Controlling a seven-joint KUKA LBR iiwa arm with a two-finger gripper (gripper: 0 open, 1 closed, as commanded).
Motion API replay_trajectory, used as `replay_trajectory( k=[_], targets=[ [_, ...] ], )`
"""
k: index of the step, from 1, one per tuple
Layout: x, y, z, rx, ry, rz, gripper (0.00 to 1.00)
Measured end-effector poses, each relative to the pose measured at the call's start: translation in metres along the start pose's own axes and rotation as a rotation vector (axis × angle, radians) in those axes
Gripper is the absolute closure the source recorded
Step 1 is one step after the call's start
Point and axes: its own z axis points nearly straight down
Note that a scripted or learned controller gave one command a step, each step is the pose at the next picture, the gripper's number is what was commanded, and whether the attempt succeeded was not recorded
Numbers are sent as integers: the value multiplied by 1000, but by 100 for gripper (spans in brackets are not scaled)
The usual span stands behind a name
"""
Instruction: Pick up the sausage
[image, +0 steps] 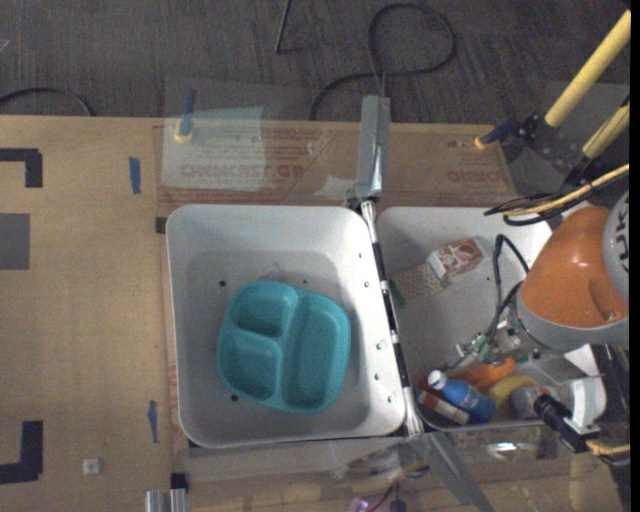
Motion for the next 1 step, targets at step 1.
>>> replay_trajectory(
  k=[1],
  targets=[
    [-8, -6, -40, 11, 0, 416, 0]
  ],
)
